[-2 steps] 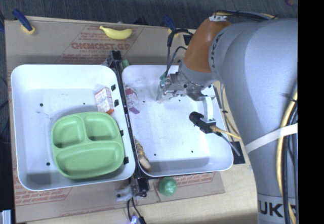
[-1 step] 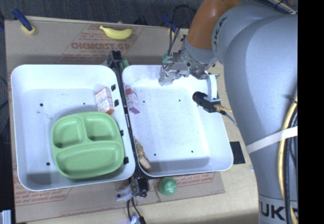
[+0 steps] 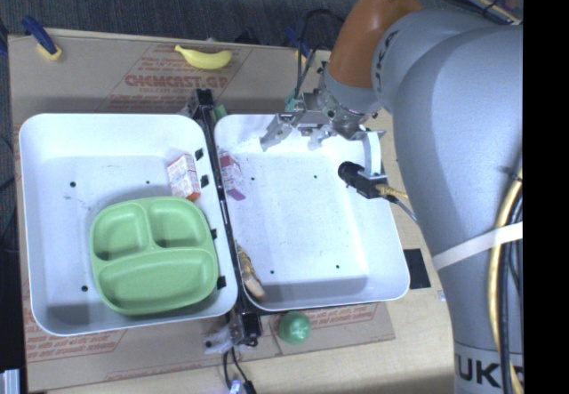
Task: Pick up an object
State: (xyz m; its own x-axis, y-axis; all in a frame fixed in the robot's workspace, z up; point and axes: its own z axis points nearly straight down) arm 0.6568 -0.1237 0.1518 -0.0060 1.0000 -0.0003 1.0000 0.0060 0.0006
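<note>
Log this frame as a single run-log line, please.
gripper: over right bin top edge, jaws open, nothing held | left bin: green tray, carton | banana: outside bins

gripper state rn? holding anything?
Gripper: open, holding nothing, above the back edge of the right bin.
</note>
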